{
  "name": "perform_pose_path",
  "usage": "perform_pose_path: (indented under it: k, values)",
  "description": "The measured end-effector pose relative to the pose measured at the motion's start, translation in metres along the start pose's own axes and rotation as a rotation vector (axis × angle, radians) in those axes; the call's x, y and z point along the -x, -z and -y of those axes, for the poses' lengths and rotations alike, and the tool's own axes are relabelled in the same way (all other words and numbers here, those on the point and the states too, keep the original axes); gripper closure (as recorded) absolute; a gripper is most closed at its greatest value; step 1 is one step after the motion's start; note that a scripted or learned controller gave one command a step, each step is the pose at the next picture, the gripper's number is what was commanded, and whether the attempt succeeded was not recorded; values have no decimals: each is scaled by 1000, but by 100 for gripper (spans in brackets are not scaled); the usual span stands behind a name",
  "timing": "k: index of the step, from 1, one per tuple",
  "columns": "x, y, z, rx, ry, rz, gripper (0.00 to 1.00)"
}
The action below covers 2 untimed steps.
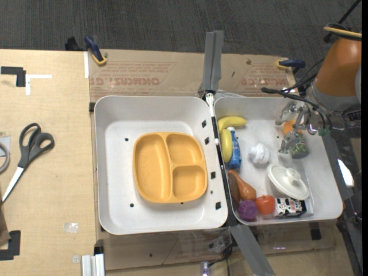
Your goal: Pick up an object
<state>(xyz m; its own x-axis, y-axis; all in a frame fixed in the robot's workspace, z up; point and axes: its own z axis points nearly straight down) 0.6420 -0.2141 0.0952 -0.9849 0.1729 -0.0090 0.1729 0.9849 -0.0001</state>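
1. Even overhead light is brightening the worktop (52,211) and both white bins (109,171).
2. Shadows are staying soft and short.
3. The tool (290,132) is looking slightly blurred.
4. The dark floor (144,10) is showing grain.

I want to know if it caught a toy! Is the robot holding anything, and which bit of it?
It cannot be told. The tool is low over the right bin, right at a small greenish object, but a grip isn't clear.

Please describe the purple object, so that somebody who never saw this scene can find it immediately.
Look in the right bin, along its front edge. The purple object lies near the front left corner, beside a red object. It is the one purple thing there, round and bumpy.
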Motion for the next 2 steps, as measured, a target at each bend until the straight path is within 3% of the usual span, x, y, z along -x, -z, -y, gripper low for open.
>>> perform_pose_path:
  k: [1, 2]
  values:
    - [2, 12, 0, -2, 3, 8, 100]
    - [2, 12, -1, -2, 3, 7, 0]
